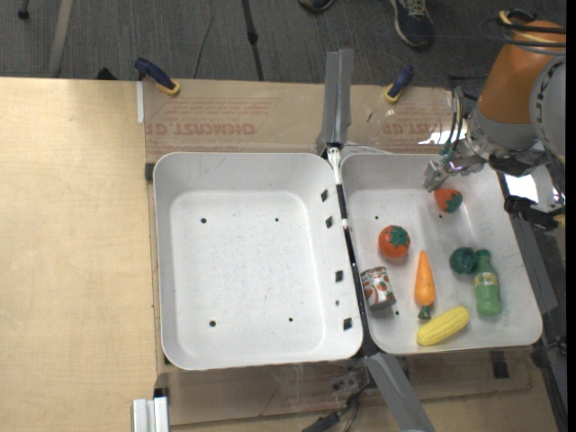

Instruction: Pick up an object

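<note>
A: Starting nearest you, the right bin (513,331) holds six things: one yellow corn cob (443,326) at the front rim, one can (378,289) by the divider, one carrot (424,280) between them.

B: And behind those?

A: One green bottle (487,283) touching a dark green vegetable (464,260), one tomato (393,241) further left.

B: You've a seventh, the small orange-red fruit (449,200) at the back.

A: Right, and the gripper (443,171) hangs just above it. Whether its fingers are apart, you can't tell from here.

B: The left bin (166,241)?

A: One, beside it. Two clamps (156,75) beyond, on the cardboard.
</note>
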Tool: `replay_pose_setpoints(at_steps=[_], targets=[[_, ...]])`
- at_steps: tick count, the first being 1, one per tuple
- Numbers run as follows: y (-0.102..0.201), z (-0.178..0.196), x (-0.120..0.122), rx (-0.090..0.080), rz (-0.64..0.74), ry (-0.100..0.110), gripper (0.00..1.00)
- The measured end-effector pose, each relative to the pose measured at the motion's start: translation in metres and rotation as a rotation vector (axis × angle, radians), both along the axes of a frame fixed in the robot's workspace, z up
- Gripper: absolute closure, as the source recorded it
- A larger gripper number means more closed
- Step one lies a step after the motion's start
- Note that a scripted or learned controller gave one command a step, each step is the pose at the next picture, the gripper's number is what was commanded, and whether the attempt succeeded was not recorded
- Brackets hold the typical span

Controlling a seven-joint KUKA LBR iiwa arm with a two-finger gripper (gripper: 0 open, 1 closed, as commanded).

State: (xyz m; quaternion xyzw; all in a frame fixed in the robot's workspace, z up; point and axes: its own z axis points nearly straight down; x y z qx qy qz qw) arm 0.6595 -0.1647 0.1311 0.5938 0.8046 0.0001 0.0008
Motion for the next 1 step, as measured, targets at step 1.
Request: replay_pose_setpoints(at_steps=[1], targets=[[0.0090, -0.0399, -0.1260, 0.001, 0.375, 0.003, 1.00]])
